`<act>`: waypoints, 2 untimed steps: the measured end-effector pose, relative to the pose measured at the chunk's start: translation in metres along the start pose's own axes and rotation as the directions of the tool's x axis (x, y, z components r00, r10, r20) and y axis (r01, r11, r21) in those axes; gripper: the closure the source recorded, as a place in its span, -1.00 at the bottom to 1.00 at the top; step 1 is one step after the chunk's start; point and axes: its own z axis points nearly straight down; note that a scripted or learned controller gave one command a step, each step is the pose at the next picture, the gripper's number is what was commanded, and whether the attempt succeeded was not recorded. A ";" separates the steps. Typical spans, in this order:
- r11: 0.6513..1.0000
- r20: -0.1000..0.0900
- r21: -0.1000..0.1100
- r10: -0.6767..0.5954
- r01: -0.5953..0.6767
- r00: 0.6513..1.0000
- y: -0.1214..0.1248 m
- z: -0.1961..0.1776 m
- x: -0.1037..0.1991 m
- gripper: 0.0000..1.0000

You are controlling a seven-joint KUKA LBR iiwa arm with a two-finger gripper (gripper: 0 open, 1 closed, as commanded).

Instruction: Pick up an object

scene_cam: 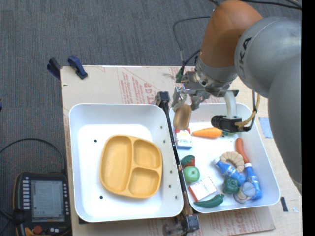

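I see the gripper (185, 98) above the right bin's (260, 146) far left corner, fingers closed on a tan, oblong object (182, 116) that hangs just below them, over the small carton (184, 138) and beside the carrot (207, 132).

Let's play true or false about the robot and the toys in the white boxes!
1. A yellow divided tray lies in the left bin. True.
2. The end effector has a tan object between its fingers. True.
3. The toy carrot lies on the yellow tray. False: it lies in the right bin.
4. The green apple sits in the left bin. False: it is in the right bin, near the divider.
5. The yellow tray has three compartments. True.
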 end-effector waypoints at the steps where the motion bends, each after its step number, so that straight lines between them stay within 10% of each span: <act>1: 1.000 0.001 0.004 0.001 -0.001 1.000 -0.001 0.063 0.021 1.00; 2: 1.000 0.001 0.001 0.007 -0.007 1.000 -0.001 0.045 -0.042 1.00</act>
